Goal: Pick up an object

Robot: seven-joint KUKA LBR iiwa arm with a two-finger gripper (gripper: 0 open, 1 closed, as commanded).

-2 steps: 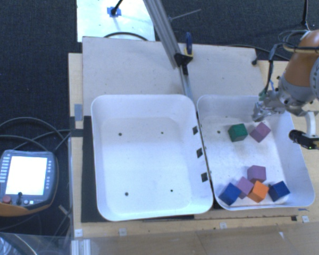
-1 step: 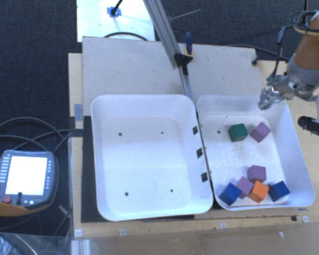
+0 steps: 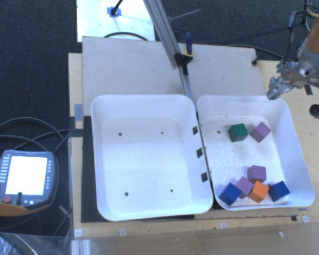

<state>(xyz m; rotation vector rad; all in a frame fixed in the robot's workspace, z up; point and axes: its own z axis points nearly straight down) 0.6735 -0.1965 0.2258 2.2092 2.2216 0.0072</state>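
The right bin [image 3: 295, 137] holds several small blocks. A green cube [image 3: 237, 132] and a purple cube [image 3: 260, 131] lie side by side near its far end. Near the front edge sit a blue cube [image 3: 229, 193], two purple cubes [image 3: 244, 185] [image 3: 257, 172], an orange cube [image 3: 258, 190] and another blue cube [image 3: 278, 190], bunched together. My gripper [image 3: 275, 89] hangs above the bin's far right corner, apart from every block, with nothing seen between its fingers.
The left bin [image 3: 103, 158] stands beside the right one. A slanted metal pole [image 3: 165, 25] with a clamp crosses the back of the bench. A teach pendant [image 3: 24, 180] lies on the floor at the left.
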